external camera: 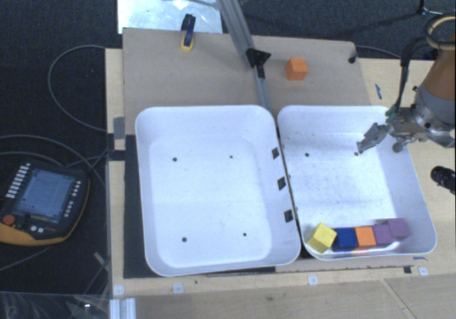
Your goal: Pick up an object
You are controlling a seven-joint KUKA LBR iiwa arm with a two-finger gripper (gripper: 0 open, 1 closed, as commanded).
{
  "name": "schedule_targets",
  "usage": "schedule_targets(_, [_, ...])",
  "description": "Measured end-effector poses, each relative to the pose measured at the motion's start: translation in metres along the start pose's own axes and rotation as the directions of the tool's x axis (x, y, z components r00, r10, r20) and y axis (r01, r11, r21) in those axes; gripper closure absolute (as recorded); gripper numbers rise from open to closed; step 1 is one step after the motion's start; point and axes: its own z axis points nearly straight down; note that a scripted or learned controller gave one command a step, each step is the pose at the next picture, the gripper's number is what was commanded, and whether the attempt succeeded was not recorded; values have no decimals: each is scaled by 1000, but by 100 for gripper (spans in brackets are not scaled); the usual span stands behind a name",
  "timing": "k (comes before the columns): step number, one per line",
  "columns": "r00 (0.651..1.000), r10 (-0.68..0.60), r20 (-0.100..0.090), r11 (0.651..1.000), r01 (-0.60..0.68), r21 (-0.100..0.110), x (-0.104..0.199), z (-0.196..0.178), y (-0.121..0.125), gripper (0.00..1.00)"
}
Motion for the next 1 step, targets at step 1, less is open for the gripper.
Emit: schedule_targets(1, [1000, 7, -2, 1000, -7, 6, 9, 116, -33, 0])
